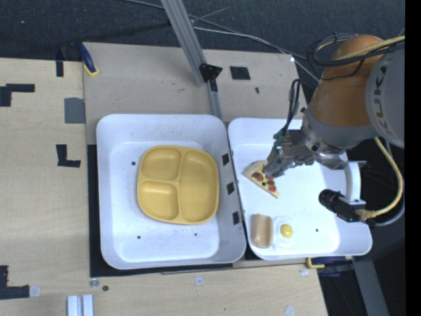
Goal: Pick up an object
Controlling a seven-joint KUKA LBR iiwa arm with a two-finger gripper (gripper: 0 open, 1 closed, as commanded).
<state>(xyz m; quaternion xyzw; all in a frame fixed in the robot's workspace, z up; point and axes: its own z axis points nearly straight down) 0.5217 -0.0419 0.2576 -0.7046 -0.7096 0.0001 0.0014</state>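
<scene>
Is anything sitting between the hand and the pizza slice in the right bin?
Nothing visible does. The hand is right at the pizza slice in the right bin; the bread piece and fried egg lie apart, nearer the front wall.

Light wooden bench top [39, 196] with black tape marks, dark carpeted floor [99, 8] at the far side, grey metal pole [187, 35] slanting in from the far edge, thin cables [250, 37] across the floor
</scene>
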